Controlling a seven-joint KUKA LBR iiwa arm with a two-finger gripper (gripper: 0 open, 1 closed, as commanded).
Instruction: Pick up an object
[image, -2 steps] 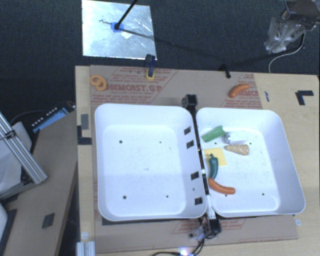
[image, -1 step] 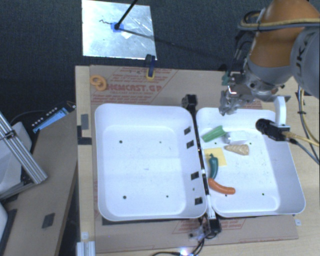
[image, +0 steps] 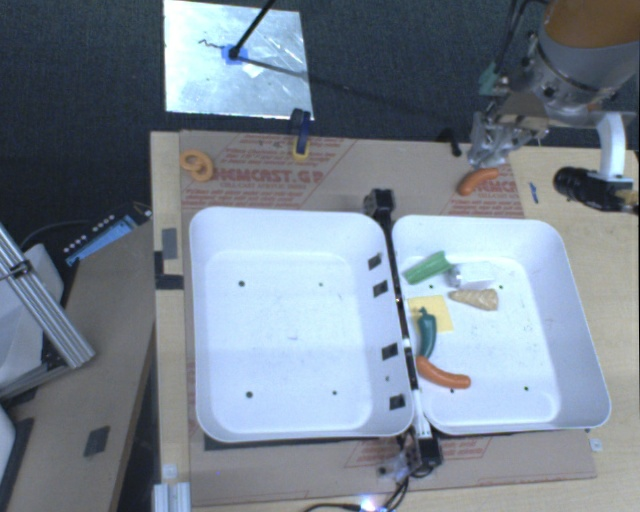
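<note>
I see the gripper (image: 492, 150) up beyond the right bin's (image: 570, 262) far rim, over the cardboard, just above an orange sausage-shaped piece (image: 478, 181) lying outside the bin. I cannot tell how the jaws stand. Inside the right bin, toward its left wall: a green piece (image: 427, 267), a cream cone-shaped piece (image: 474, 298), a yellow square (image: 432, 311), a dark green pepper (image: 427, 331), and an orange sausage (image: 443, 375) nearest the bin's front.
</note>
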